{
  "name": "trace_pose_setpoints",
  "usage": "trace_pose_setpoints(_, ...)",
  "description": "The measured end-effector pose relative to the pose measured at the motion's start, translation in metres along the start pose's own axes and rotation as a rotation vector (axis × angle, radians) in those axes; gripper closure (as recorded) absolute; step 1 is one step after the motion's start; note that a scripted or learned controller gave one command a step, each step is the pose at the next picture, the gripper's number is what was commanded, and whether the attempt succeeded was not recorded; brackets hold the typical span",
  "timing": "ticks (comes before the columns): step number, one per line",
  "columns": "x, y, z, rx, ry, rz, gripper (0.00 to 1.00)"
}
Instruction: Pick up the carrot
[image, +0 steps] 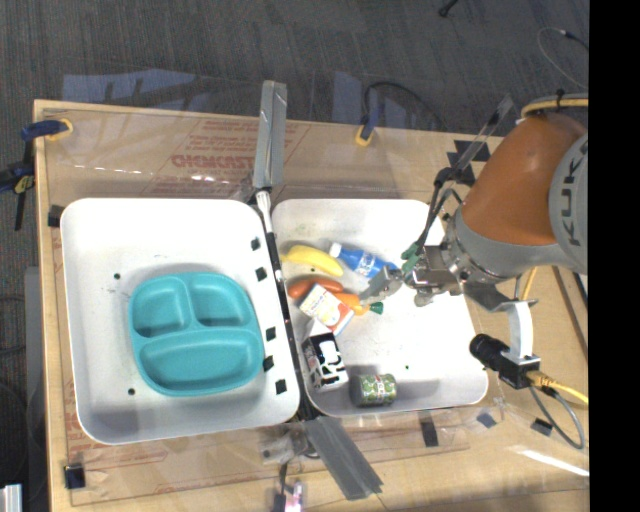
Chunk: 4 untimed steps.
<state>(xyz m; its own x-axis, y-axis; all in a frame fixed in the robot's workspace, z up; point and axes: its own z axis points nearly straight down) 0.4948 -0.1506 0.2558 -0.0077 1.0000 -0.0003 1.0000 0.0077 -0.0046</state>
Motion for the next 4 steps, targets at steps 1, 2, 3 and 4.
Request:
trace_pose_setpoints(1,-0.020,0.061,0.082,0.000,0.000,-0.237,0.00)
trace_pose_setpoints(2,-0.023,0.070,0.167,-0.001,0.001,-0.357,0.00)
trace_pose_setpoints(3,-0.055,0.085,0.050,-0.004,-0.003,-0.852,0.00)
trace_pose_setpoints(4,-0.048,0.070,0.147,-0.002,0.000,-0.728,0.00)
